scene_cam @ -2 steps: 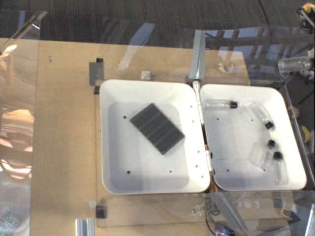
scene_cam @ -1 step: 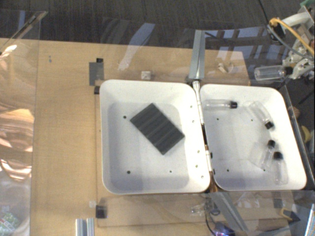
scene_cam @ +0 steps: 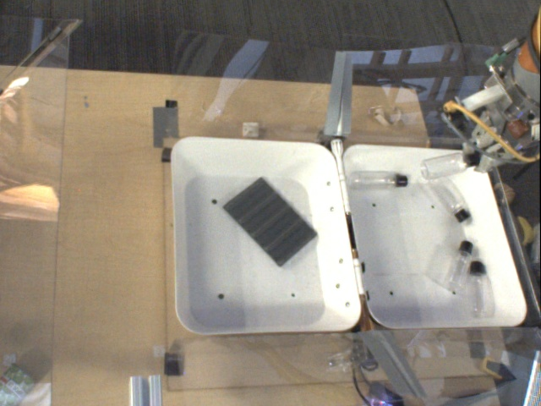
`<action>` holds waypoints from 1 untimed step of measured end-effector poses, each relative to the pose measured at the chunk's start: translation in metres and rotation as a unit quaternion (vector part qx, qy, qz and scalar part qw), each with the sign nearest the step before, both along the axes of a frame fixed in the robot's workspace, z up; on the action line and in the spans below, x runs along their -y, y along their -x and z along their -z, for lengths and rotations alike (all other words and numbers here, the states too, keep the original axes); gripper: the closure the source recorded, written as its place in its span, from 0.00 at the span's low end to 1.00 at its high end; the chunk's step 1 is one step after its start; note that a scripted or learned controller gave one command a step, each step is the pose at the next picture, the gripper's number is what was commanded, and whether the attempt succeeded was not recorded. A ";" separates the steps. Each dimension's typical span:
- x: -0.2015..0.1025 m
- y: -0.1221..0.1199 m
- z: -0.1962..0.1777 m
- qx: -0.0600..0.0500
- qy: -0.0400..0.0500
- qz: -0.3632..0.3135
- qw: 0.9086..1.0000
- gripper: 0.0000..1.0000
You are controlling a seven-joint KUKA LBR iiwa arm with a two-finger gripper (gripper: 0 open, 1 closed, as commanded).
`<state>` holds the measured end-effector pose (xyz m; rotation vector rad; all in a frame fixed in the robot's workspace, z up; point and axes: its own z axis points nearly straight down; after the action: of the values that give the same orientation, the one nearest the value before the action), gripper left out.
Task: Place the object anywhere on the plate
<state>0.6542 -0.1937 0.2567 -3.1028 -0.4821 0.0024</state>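
A tan wooden bench (scene_cam: 101, 252) lies under me, its far edge meeting a dark ribbed floor, and two shallow white plastic bins sit on it side by side. I'll take the dark grey ridged rectangular plate (scene_cam: 270, 221) as my landmark: it lies flat and turned on a diagonal near the middle of the left bin (scene_cam: 194, 303).

Everything else sits to the right of that plate, across the divide where the two bins meet, in the right bin (scene_cam: 397, 303). There, clear plastic vials with black caps lie scattered. One vial (scene_cam: 378, 178) lies on its side, the nearest to the plate, with its cap pointing away from it. Further right, another vial (scene_cam: 451, 201) lies slanted, and beyond it two more (scene_cam: 467, 265) lie close together toward the bin's right wall.

My pincer (scene_cam: 473, 157) is up at the far right corner of the right bin, well apart from the plate, with my grey wrist and a yellow cable looping above it. A clear vial (scene_cam: 441, 167) juts out from it toward the plate, raised over the bin's upper rim. I cannot tell whether my pincer is clenched on it or released.
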 end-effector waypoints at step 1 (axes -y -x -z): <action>0.000 0.000 -0.001 0.001 0.000 0.000 1.000 0.00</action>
<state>0.6545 -0.1935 0.2577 -3.1034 -0.4828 -0.0002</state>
